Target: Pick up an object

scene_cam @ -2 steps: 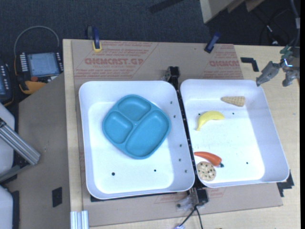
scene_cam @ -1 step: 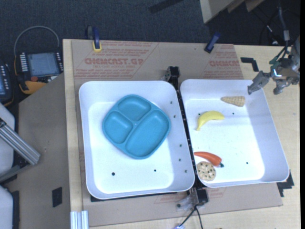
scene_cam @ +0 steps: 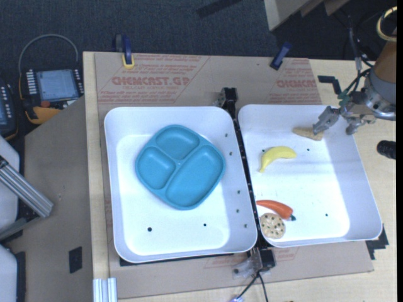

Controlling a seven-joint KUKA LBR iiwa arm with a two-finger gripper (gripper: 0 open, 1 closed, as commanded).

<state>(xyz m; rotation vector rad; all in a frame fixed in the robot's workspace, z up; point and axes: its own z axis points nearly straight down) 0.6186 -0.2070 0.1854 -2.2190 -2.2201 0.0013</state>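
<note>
Right bin [scene_cam: 352, 168], near edge: round cookie [scene_cam: 272, 226] touching a red pepper [scene_cam: 275, 207]. Mid-bin: yellow banana [scene_cam: 277, 155]. Far end: tan flat piece [scene_cam: 307, 133], with the claw [scene_cam: 340, 122] hovering just beside it, fingers spread, nothing between them. Left bin [scene_cam: 119, 168]: blue divided plate [scene_cam: 180, 166], centred.

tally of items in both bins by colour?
Blue: 1, blue plastic divided plate
Yellow: 1, yellow toy banana
Red-orange: 1, red-orange toy chili pepper
Tan: 2, round tan speckled cookie, flat tan piece beside the gripper
Total: 5
</note>
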